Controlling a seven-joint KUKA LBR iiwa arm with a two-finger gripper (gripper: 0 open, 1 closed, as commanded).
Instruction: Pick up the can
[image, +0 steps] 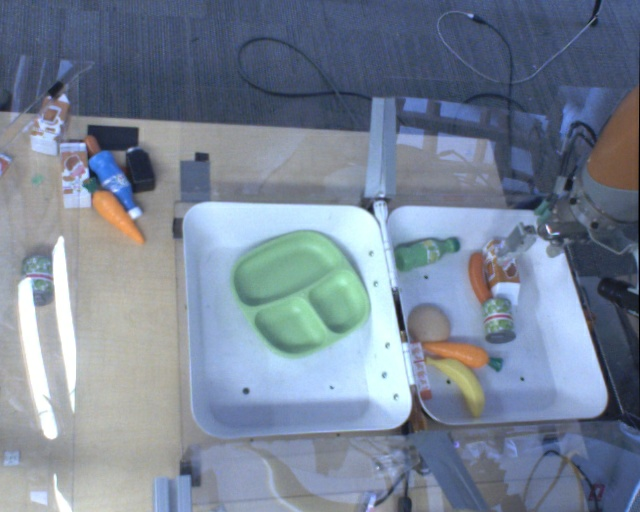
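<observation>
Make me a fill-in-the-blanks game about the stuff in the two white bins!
1. The green tray with three sections lies in the ____ bin.
2. The can stands in the ____ bin.
3. The yellow fruit beside the carrot is a ____.
4. The bottle lying on its side near the divider is coloured ____.

Missing words: left; right; banana; green

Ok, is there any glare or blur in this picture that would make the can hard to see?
Camera view: strong glare streaks lie on the bench far left, away from the bins. The can in the right bin is evenly lit with a faint shadow, though small and soft, so its label cannot be read. The gripper is slightly blurred.
</observation>
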